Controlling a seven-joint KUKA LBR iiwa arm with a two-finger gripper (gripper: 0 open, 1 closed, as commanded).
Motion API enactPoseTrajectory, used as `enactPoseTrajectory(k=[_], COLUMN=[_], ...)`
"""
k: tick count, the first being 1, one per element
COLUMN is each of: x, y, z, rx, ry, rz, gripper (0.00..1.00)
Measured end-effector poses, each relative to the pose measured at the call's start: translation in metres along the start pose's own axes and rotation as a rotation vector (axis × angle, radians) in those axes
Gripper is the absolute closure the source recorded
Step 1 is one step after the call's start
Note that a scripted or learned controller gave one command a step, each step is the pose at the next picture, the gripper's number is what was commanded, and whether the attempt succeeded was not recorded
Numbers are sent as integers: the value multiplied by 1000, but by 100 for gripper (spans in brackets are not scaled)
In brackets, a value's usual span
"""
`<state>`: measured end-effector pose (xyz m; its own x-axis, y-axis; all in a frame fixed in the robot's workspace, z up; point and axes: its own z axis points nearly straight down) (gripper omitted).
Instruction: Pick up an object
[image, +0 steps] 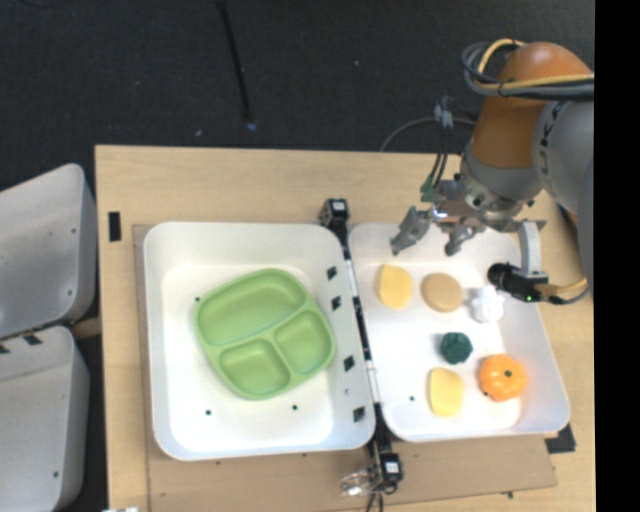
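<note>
Pincer (433, 234) hangs released, fingers spread and holding nothing, over the right bin's (400, 405) far edge, just above the yellow piece (395, 285) and tan disc (441, 292) lying inside.

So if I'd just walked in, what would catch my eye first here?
Probably the bright green divided plate, alone in the left bin. Next, the small items scattered in the right bin: an orange toy pumpkin, two yellow pieces, a tan round piece and a dark green lump. Above that bin's far edge hangs the arm's hand, fingers spread and holding nothing.
</note>
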<state>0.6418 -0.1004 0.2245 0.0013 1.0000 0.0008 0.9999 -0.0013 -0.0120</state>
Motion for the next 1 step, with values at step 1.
enactPoseTrajectory(k=[1], x=[0], y=[3], z=[-8], rx=[-14], ry=[-1], rz=[-2], gripper=[0])
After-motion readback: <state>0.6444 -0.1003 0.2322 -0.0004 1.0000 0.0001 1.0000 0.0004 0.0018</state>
